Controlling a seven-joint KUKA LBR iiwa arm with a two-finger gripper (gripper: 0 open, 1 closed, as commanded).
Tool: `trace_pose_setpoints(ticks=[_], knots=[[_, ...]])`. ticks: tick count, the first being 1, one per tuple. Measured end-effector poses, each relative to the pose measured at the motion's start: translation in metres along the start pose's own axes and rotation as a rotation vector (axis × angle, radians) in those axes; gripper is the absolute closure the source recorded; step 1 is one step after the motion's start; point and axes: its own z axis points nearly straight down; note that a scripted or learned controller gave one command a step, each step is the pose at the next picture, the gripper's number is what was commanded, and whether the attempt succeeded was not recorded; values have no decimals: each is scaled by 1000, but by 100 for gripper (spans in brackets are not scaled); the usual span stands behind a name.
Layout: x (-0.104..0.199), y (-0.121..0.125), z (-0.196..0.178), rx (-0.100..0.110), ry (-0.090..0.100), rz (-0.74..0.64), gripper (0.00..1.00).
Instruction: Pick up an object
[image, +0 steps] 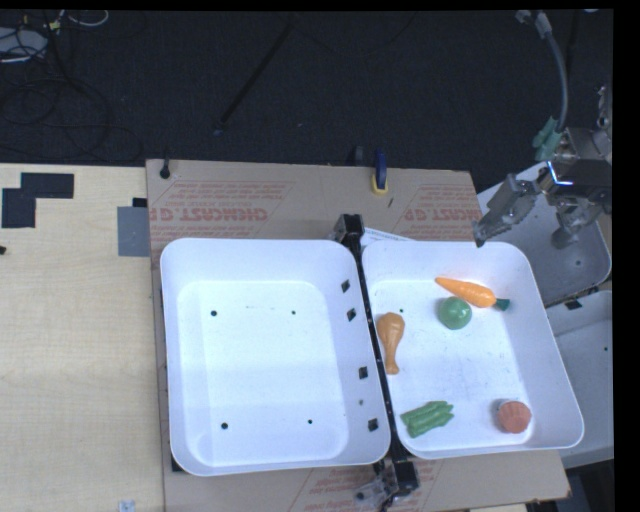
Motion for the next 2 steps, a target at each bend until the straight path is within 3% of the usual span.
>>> trace_pose_setpoints(ticks=[1, 2], knots=[[101, 9, 19, -1, 1, -13, 0], [196, 70, 11, -9, 2, -9, 0]])
